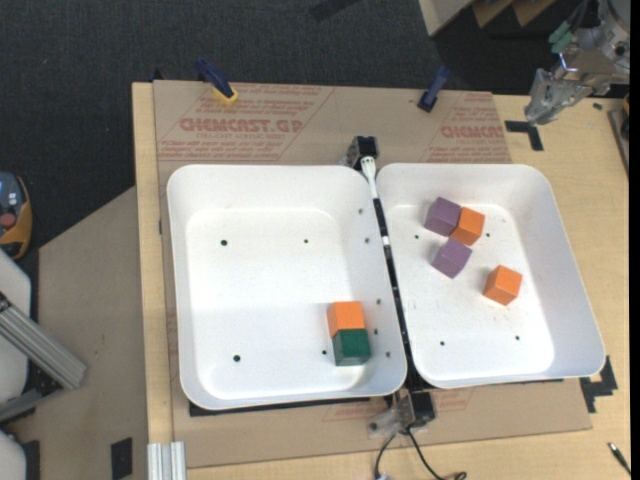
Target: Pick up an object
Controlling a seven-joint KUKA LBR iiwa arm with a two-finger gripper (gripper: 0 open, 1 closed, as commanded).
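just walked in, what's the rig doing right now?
Pick attempt, nothing grabbed yet. The gripper sits up at the far right corner of the bench, outside both bins and clear of every block. The right bin holds two purple blocks and two orange blocks; the upper purple and upper orange touch. The left bin has an orange block butted against a green block near its front right corner.

A: What's on the bench [620, 268]?

B: Light wood top, brown cardboard sheet [300, 118] on it with red print. Two white bins on the cardboard: left bin [190, 268] and right bin [560, 268], rims touching at the centre.

A: Fixings?

B: Two blue clamps, clamp one [216, 80] and clamp two [434, 88], on the sheet's far edge.
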